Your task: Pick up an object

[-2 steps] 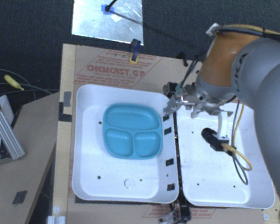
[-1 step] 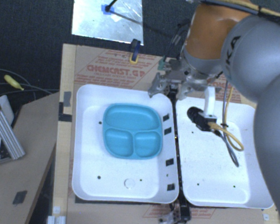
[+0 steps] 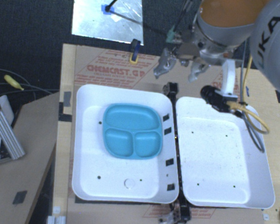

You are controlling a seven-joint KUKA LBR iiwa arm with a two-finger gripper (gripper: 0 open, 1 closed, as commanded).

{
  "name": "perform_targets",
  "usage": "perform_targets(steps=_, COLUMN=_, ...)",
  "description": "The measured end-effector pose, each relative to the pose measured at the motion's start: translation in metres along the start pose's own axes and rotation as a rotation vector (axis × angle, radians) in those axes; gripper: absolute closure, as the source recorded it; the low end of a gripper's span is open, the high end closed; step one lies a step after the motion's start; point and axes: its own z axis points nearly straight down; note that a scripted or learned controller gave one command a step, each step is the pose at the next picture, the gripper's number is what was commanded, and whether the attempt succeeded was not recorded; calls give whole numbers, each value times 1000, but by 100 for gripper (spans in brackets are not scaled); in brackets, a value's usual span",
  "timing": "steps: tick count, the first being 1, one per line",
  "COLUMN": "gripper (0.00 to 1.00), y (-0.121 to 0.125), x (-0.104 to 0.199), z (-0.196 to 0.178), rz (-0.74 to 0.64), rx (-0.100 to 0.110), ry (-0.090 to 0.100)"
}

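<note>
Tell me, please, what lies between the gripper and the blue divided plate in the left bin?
In the camera view, the gripper hangs above the bench behind the bins. Between it and the blue plate lie printed cardboard, the left bin's back rim and bare white floor.

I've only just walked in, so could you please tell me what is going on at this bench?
A KUKA arm is set to pick up an object. Its end effector hangs open above the back edge of the bench, holding nothing, beyond the two white bins. The only object to pick is a blue divided plate, lying flat in the left bin. The right bin sits beside it. No grasp has begun yet.
</note>
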Motion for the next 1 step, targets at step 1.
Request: perform_targets(steps=1, gripper=0, y=-71, x=118, z=-23, rz=-1, rx=12, ry=-1)
